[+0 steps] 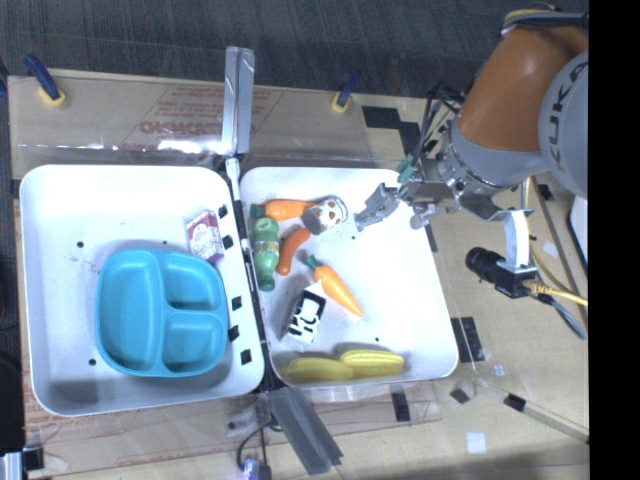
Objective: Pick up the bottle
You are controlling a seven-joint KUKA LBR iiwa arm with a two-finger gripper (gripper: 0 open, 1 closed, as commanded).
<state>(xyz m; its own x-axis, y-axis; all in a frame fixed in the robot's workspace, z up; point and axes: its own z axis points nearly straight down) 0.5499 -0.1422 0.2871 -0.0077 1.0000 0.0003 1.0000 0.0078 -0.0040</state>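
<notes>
The bottle [265, 252] (green, upright-looking) stood against the right bin's [430, 298] left wall, touching a carrot [292, 249]. The end effector [378, 208] hovered near the bin's upper right, its opening impossible to judge. A clean pick probably called for descending beside the wall, clear of the carrot.

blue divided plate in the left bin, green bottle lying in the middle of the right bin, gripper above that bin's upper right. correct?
One error: the camera view shows the green bottle against the right bin's left wall, not mid-bin. The blue divided plate and the gripper are as stated.
</notes>
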